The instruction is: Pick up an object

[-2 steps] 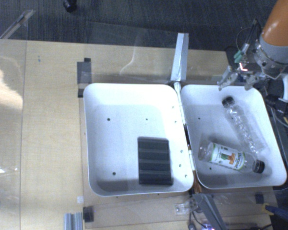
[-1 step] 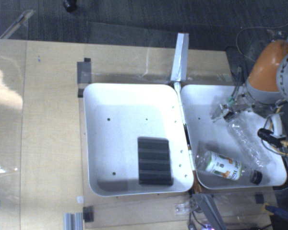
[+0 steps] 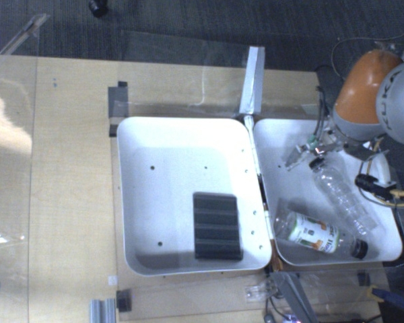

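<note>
Jaws: you see the jaws (image 3: 308,152) low in the right bin (image 3: 277,134), near its back wall, at the end of the grey arm (image 3: 390,106) with its orange band (image 3: 365,86). They look spread, nothing between them, though they are small and partly lost in glare, so treat that as likely, not certain.
Candidates, right bin: a clear plastic bottle (image 3: 342,194) lies on its side just in front of the jaws, its neck end close beside them. A green-labelled bottle (image 3: 318,233) with a dark cap lies along the front wall, apart from the jaws.
Candidate, left bin: a black ribbed block (image 3: 217,226) lies flat near the front of the left bin (image 3: 131,180), well apart from the arm.
Step in hand: by my judgement you are in the approach, with nothing grasped yet.
Next move: you would need to centre over the clear bottle's body, turn the jaws across its width, lower and close.
Risk: the clear bottle is round, light and likely to roll or slip out.
Desk: the desk (image 3: 60,194) around the bins carries nothing you need.
</note>
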`<state>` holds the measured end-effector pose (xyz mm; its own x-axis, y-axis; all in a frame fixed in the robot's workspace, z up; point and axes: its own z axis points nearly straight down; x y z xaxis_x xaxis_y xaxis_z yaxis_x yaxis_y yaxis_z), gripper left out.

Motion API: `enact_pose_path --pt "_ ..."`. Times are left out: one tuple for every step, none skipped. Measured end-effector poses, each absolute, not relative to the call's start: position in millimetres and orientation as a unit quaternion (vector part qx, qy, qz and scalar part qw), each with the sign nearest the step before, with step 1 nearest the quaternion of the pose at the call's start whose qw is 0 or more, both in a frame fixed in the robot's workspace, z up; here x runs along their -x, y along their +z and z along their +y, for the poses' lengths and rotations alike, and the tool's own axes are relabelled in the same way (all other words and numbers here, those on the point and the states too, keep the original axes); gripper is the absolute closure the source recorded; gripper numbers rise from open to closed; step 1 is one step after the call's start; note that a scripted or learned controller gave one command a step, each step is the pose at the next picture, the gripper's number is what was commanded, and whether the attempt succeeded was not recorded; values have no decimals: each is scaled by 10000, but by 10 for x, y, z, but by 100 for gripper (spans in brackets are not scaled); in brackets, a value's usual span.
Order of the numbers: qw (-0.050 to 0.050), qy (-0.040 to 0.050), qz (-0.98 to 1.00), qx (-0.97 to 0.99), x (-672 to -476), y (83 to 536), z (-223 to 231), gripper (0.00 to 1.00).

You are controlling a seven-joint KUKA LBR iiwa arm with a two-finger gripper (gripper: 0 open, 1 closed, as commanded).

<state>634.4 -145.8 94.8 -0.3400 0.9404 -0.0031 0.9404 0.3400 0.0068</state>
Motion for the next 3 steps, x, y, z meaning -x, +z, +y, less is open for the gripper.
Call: enact_pose_path --pt "41 22 8062 -5916 -6513 872 -1931 0" --pt "81 47 8068 -5908 -6544 1005 -1913 100" --pt "80 47 8067 -5909 -6543 1004 -1914 0"
